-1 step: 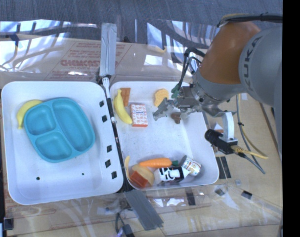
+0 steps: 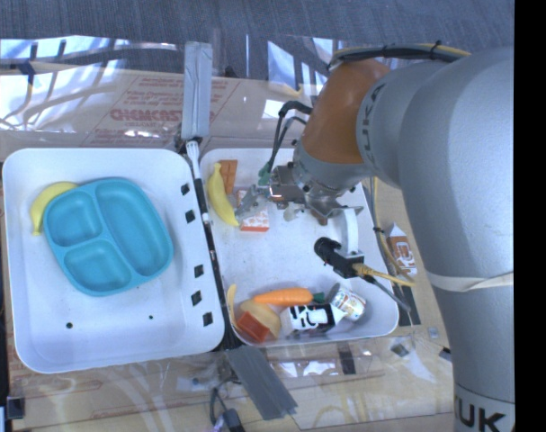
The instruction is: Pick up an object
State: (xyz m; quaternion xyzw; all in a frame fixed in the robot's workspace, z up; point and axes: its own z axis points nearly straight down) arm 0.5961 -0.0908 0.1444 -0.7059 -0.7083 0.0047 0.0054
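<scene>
Gripper [image 2: 255,198] is down in the right white bin [image 2: 281,250] at its upper left, can't tell finger state from this angle; its tip sits right at a small orange-and-white carton [image 2: 255,223], with a yellow plastic banana [image 2: 220,196] just to its left against the bin wall. Below the gripper, along the bin's lower edge, lie an orange toy carrot [image 2: 284,296], a red-and-yellow fruit piece [image 2: 257,320], a black-and-white toy figure [image 2: 310,317] and a small white can [image 2: 349,304]. Well off to its left, the other white bin [image 2: 21,331] carries a blue three-compartment plastic plate [image 2: 111,235] with a second yellow banana [image 2: 46,202] tucked at the plate's upper-left edge.
</scene>
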